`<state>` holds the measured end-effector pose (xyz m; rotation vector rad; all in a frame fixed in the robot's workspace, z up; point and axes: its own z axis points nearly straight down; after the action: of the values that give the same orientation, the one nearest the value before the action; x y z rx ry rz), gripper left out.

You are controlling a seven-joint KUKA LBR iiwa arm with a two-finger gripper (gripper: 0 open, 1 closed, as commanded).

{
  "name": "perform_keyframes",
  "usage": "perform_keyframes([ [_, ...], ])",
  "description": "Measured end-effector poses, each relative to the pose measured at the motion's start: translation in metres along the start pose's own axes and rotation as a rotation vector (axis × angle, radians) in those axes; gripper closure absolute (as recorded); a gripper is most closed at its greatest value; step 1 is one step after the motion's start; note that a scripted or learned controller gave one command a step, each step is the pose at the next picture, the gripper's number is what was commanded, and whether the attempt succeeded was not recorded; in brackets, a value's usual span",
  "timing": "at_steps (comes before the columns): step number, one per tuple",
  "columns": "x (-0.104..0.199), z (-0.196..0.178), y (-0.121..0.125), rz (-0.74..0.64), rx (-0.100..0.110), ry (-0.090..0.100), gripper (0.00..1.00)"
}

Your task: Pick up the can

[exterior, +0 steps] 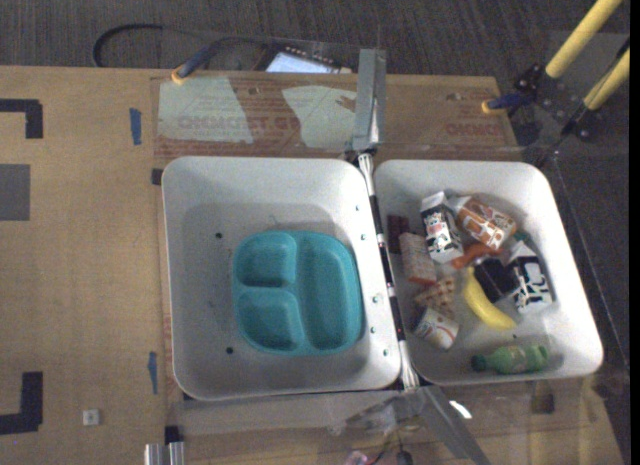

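Observation:
The right bin [560,213] holds several small grocery items in a loose heap. A short cylinder with a black-and-white label [534,288], likely the can, lies near the bin's right side, beside a black block [494,278]. A similar black-and-white container [438,231] lies near the bin's upper middle. I cannot tell for certain which of the two is the can.
Also in the right bin are an orange packet [487,221], a banana [486,305], a green bottle [511,358], a pale cup [436,327] and brown packets [416,258]. The left bin [200,203] holds a teal divided tray [297,293]. Yellow poles [590,23] stand at the upper right.

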<state>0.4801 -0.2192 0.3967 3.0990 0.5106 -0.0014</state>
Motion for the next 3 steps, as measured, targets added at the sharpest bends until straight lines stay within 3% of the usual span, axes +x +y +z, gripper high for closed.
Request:
perform_keyframes([
  [1, 0.025, 0.010, 0.012, 0.122, 0.000, 0.000, 1.00],
  [2, 0.063, -0.039, 0.025, 0.122, 0.001, 0.000, 1.00],
  [3, 0.028, 0.067, -0.011, 0.015, 0.002, -0.001, 1.00],
])
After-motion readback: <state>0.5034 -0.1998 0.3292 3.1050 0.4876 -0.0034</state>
